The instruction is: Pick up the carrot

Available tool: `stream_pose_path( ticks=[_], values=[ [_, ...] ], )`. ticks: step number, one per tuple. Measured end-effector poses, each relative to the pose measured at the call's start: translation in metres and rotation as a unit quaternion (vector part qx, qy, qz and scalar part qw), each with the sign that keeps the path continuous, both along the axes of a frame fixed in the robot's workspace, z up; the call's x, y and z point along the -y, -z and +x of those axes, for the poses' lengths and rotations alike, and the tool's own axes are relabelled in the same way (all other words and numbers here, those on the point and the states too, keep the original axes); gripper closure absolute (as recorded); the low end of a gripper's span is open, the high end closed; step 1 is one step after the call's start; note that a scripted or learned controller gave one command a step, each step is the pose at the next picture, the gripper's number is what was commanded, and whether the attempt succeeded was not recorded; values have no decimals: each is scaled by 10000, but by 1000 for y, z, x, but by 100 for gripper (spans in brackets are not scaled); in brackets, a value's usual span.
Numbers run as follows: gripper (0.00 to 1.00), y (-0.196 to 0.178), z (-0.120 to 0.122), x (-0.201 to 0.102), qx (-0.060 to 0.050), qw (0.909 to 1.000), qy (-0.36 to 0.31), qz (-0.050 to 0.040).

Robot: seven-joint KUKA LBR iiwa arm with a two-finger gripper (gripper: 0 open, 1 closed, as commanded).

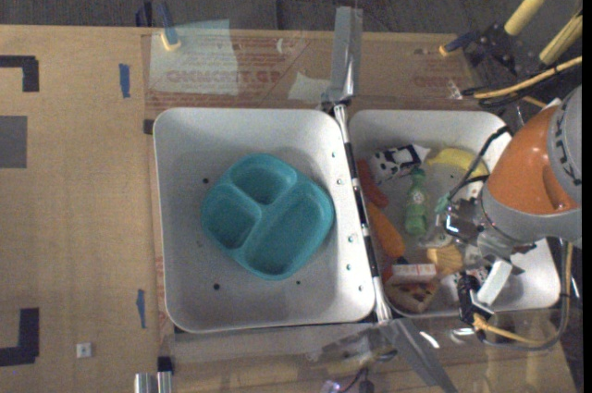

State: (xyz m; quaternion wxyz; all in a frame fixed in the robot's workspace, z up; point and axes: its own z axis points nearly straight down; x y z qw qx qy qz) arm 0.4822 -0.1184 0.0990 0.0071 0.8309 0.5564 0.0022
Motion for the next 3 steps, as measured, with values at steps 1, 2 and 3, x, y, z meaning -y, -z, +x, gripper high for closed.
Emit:
stream_pose_path(
  ticks=[1,2,3],
  values=[
    [100,-4,-3,90,-65,9945,1040,63],
    [100,8,1,90,-49,9929,1181,123],
    [100,8,0,91,-66,9964,839,114]
  ],
)
